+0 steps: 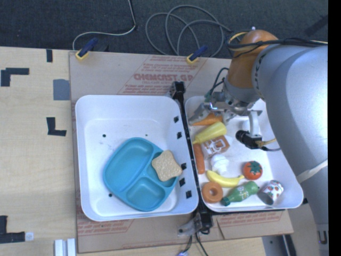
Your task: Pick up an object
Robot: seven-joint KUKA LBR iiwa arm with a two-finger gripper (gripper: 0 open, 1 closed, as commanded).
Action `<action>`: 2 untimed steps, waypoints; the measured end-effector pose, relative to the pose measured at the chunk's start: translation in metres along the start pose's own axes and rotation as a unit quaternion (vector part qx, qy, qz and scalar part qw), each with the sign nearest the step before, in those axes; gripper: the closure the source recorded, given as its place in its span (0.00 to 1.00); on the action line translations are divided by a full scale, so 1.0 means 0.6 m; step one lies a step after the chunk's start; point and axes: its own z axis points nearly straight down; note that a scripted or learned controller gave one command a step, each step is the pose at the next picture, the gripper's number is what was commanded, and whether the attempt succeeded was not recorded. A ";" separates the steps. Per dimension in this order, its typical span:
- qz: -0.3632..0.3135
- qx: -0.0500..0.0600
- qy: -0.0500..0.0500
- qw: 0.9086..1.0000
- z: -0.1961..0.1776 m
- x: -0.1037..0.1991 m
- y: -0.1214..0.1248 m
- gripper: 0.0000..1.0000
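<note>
Green bottle (241, 193), doughnut (212, 192) and banana (224, 179) lie nearest in my right bin (290, 181); the tomato (252, 169) sits just behind. Farther back, my gripper (212, 110) hangs over the carrot (209, 121), whether open or closed I cannot tell.

You can't see the right bin's (282, 170) far corner or right rim: the arm (287, 89) covers them and runs off the frame's right edge. Beside the bin's carrot (209, 121), the gripper (213, 110) is too cluttered to read.
</note>
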 end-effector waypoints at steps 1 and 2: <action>-0.001 -0.008 0.001 1.000 -0.001 -0.010 -0.044 0.00; 0.000 -0.010 0.000 1.000 -0.001 0.005 -0.141 0.00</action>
